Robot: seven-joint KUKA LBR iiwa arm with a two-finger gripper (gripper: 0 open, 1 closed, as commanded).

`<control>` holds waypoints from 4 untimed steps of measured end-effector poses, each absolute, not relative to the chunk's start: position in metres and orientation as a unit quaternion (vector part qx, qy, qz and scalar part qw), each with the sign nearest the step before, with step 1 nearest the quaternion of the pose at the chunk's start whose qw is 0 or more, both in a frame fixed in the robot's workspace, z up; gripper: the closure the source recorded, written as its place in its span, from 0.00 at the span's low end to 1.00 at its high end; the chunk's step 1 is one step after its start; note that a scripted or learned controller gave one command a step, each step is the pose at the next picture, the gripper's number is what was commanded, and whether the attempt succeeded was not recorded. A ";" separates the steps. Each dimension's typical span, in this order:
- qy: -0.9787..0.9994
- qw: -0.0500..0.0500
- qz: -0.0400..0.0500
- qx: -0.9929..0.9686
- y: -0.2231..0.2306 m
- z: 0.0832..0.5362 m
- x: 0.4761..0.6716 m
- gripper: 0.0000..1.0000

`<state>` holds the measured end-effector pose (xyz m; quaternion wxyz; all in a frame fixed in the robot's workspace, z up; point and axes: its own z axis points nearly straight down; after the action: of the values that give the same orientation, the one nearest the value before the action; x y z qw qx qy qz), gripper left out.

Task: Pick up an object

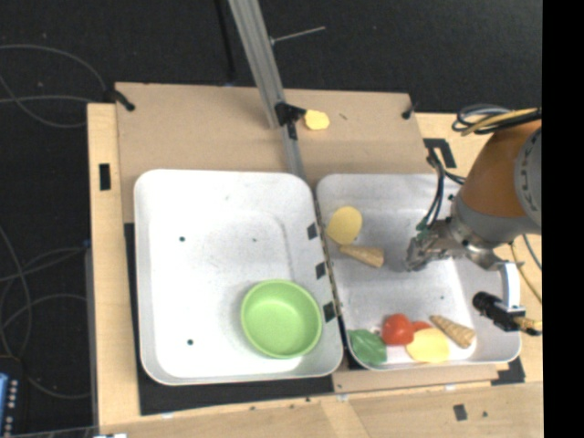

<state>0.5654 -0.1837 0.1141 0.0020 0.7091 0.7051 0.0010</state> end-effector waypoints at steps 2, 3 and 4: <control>0.709 0.003 0.002 0.705 -0.175 0.223 0.568 1.00; 0.707 0.001 -0.001 0.707 -0.177 0.206 0.568 1.00; 0.710 0.000 0.001 0.704 -0.119 0.209 0.581 1.00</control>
<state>0.5810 -0.1186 0.2090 0.0004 0.7043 0.7099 0.0010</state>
